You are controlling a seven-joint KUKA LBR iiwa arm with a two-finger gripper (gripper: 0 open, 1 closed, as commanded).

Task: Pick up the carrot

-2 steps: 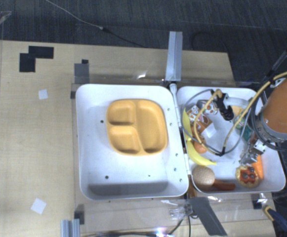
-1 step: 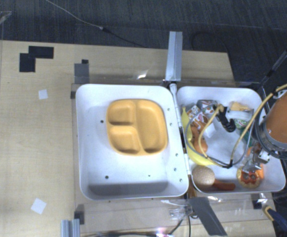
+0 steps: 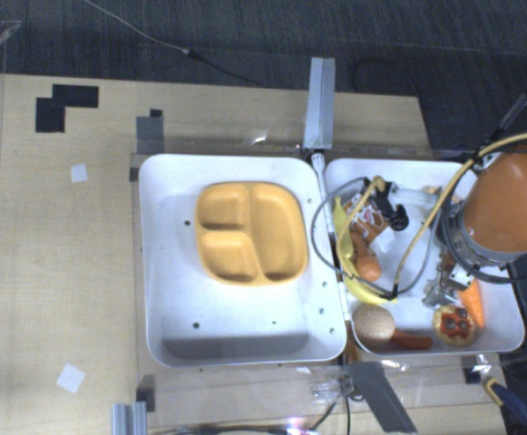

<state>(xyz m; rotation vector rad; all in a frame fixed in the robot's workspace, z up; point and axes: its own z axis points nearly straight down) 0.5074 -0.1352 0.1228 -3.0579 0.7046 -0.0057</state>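
Gripper (image 3: 444,288) beside the carrot (image 3: 471,303), its grip hidden under the arm (image 3: 508,205).

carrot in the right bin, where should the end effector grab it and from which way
Probably across the carrot's middle, coming straight down. It lies flat, pointing roughly up-down in the camera view, its upper end under the end effector. Closing left-right spans its narrow width, though the round pastry crowds its lower-left side.

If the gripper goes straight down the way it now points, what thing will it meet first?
Most likely the carrot: the gripper points down into the right bin, right beside the carrot's upper end. Depth is unclear from above, so it may touch the bin floor beside it instead.
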